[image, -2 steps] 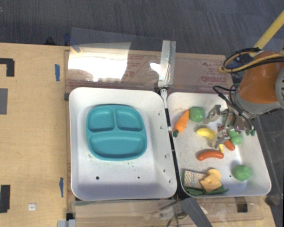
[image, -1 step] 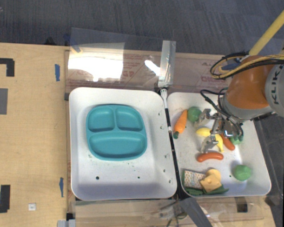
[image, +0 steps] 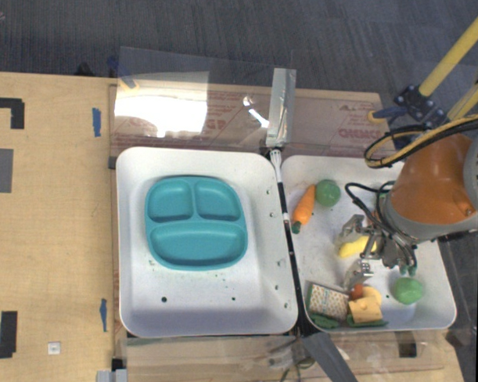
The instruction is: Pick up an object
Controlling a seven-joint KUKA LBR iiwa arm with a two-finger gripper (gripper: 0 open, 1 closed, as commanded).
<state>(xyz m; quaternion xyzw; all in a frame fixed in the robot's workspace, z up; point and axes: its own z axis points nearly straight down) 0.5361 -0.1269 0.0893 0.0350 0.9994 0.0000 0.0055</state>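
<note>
My gripper [image: 359, 248] is low in the right bin [image: 434, 311], under the arm's orange band. It stands open, with one finger [image: 353, 225] on the far side and the other on the near side of a small yellow toy [image: 348, 248]. The yellow toy lies on the bin floor in the gap between them, not lifted. An orange carrot [image: 303, 206] and a green ball [image: 327, 192] lie to the gripper's left and further back. A second green ball [image: 408, 290] rests to its right, near the front. The arm hides part of the bin behind it.
The left bin [image: 134, 284] holds a teal divided plate [image: 196, 222]. At the right bin's front lie a patterned sandwich-like piece [image: 328, 301], a yellow wedge [image: 366, 310] and a small red-orange bit [image: 356, 291]. The ridge between the two bins [image: 286, 243] runs just left of the carrot.
</note>
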